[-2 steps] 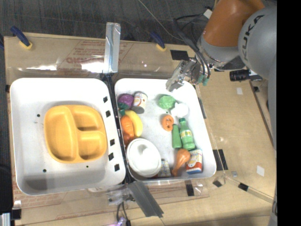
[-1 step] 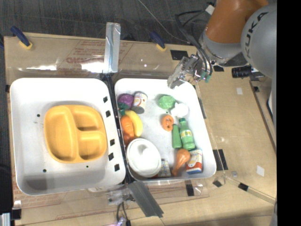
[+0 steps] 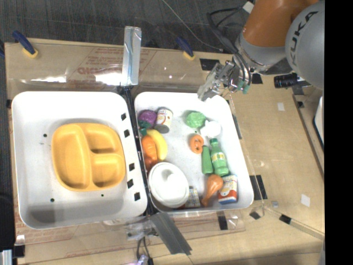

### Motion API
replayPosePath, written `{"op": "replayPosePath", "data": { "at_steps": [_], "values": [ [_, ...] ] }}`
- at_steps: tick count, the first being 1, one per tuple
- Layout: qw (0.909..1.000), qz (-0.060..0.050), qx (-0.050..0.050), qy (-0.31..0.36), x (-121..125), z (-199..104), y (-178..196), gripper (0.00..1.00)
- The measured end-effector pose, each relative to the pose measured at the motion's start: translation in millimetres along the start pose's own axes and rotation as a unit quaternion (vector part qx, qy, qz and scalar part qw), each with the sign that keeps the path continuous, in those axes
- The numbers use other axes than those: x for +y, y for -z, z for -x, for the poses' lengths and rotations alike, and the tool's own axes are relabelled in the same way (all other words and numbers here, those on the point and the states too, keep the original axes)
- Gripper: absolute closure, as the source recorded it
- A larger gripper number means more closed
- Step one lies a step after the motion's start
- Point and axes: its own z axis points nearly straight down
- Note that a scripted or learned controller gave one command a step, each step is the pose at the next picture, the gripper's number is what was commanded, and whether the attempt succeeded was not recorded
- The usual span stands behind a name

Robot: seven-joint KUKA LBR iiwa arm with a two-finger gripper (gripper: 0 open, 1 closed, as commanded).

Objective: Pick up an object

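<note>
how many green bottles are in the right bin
2. Both bottles stand side by side right of the right bin's centre: the darker one on the left, the labelled one touching its right. Others could be hidden under the clutter.

Arm (image 3: 309, 35) lettering: "KUKA" in dark capitals on the grey casing, just below the orange band, running at a slant.
Bench board (image 3: 105, 62) print: faint red lines of text beyond the left bin's (image 3: 22, 148) far rim, too blurred to read.
Small can (image 3: 229, 189) label: coloured print, unreadable.
</note>
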Motion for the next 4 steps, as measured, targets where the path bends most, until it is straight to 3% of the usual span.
{"op": "replayPosePath", "data": {
  "at_steps": [3,4],
  "values": [
    [0.9999,0.001,-0.009,0.009,4.6,3.1,34.1,1.00],
    [0.9957,0.000,0.006,0.092,-64.2,-11.9,19.1,1.00]
  ]
}}
